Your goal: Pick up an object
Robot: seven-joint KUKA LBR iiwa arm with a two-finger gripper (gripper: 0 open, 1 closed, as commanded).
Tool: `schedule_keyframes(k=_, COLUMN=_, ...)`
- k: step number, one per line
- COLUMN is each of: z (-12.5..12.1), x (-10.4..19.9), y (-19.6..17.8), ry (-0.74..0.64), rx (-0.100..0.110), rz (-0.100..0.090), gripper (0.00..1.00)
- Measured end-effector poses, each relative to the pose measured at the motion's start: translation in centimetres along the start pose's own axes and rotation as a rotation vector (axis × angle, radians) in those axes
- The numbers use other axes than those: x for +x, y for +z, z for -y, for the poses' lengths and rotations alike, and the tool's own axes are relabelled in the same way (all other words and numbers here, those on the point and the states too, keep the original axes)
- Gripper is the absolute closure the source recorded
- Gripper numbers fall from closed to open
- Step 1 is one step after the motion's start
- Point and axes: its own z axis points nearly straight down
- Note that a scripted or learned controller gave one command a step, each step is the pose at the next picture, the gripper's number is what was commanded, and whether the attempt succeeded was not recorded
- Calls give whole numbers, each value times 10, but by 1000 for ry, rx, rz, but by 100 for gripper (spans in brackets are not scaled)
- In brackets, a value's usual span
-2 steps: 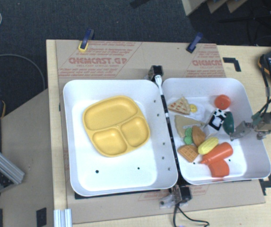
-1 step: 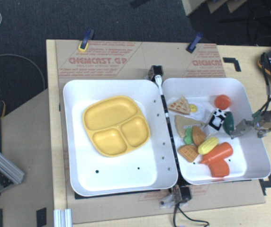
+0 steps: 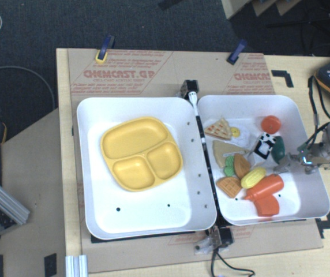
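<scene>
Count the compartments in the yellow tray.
3. The yellow tray in the left bin has one large compartment across the top and two smaller ones below.

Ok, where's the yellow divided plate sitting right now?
The yellow divided plate lies in the left white bin, toward its upper middle, across the divider from the toy food pile in the right bin.

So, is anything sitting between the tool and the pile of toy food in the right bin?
Nothing visible blocks it. The tool sits at the right side of the right bin, with the green toy and the black-and-white toy just beside it. The orange carrot-like toy lies a little lower, across bare bin floor.
</scene>
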Motion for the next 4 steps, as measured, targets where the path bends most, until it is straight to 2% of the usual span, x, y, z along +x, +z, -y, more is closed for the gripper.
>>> schedule_keyframes(k=1, z=-1, x=3, y=51, ry=-3, rx=-2, rz=-5, gripper=0)
schedule_keyframes(k=2, z=-1, x=2, y=40, ry=-2, rx=-5, rz=0, gripper=100)
schedule_keyframes(k=4, z=8, x=7, y=-48, ry=-2, rx=-9, rz=6, gripper=100)
